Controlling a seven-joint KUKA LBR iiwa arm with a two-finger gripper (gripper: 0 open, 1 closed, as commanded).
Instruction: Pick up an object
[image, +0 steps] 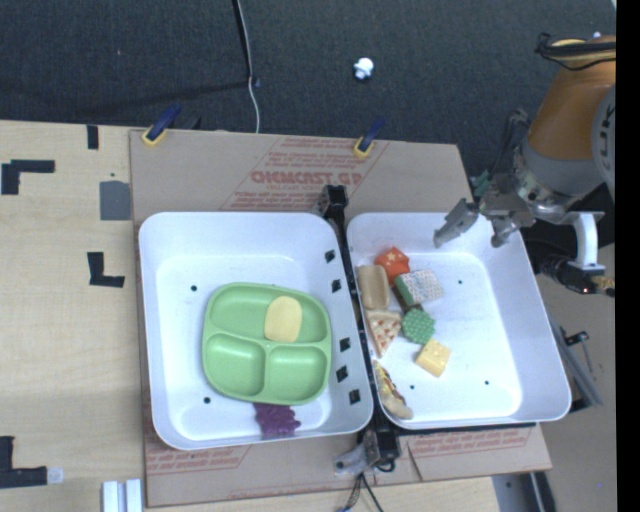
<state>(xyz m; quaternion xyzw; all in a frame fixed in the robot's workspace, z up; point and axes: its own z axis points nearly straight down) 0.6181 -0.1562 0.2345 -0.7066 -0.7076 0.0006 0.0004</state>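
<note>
My gripper (473, 227) hangs over the far rim of the right bin (500, 380), open, with nothing between its fingers. Below and to its left lies a cluster of toy food along the bin's left side: a red piece (393, 261), a tan bread stick (373, 287), a grey-white block (423, 285), a green piece (417, 325), a waffle-like wedge (383, 330), a yellow cheese cube (433, 357) and a pale pastry (392, 395). The gripper is apart from all of them.
The left bin (170, 270) holds a green divided plate (230, 365) with a yellow oval piece (283, 320) on it, and a purple grape bunch (276, 419) at the near edge. A black clip divider (340, 290) joins the bins. Cardboard lies beneath.
</note>
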